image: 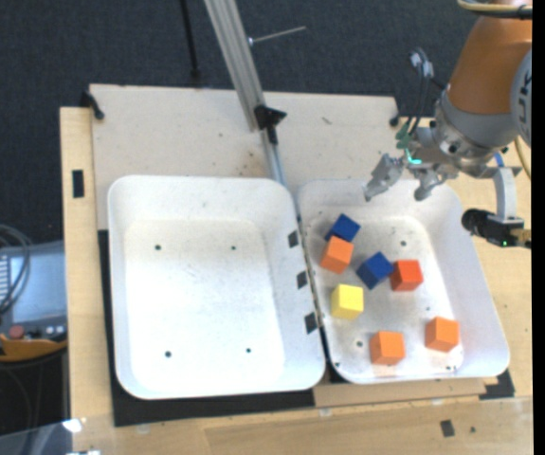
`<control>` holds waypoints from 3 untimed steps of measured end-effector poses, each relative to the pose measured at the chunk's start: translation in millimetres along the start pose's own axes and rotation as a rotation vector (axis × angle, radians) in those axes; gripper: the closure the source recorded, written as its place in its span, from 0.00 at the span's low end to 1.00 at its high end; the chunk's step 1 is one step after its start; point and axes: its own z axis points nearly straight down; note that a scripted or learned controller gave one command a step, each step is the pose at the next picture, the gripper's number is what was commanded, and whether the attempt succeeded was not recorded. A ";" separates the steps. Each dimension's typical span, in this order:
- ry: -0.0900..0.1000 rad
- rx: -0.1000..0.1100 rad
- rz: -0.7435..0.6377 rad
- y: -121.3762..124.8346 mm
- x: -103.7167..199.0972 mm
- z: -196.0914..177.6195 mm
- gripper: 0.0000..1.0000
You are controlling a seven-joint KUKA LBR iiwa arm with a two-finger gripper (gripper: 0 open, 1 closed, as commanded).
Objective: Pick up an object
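On tan bench (367, 121), two white bins (125, 282)

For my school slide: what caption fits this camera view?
Gripper with open fingers over right bin of seven coloured cubes.

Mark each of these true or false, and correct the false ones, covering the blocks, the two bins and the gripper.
1. All the blocks lie in the right bin. True.
2. There are two yellow blocks. False: only one yellow block is there, with two blue and four orange ones.
3. The gripper holds a block between its fingers. False: its fingers are spread with nothing between them, over the bin's far edge.
4. One blue block touches an orange block. True.
5. The yellow block sits in the left bin. False: it lies in the right bin.
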 end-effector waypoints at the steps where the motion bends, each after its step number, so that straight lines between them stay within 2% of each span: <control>1: -0.001 0.005 0.004 -1.6 -9.4 59.7 0.00; 2: -0.001 0.005 0.005 4.3 -13.6 119.8 0.00; 3: -0.005 -0.019 0.002 10.3 -15.9 143.2 0.00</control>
